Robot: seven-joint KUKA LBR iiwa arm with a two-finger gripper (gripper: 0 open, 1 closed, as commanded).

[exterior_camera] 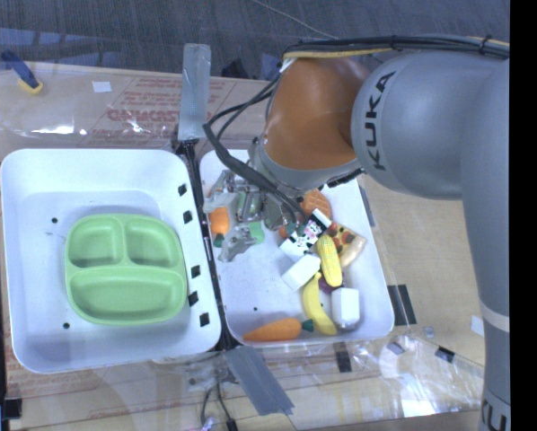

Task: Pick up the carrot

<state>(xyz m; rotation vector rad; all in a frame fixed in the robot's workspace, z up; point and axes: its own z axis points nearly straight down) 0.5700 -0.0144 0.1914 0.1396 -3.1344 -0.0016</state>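
Observation:
A long orange carrot with a green top lies along the front wall of the right bin. A second, short orange piece sits by that bin's left wall; I cannot tell what it is. My gripper hangs low over the back left part of the right bin, just right of the short orange piece and well behind the long carrot. The orange wrist band and grey arm cover the bin's back edge. Nothing is visibly held.
Toy food crowds the right bin's right half: a banana, a corn cob, two white blocks and an orange item. A green divided plate lies in the left bin.

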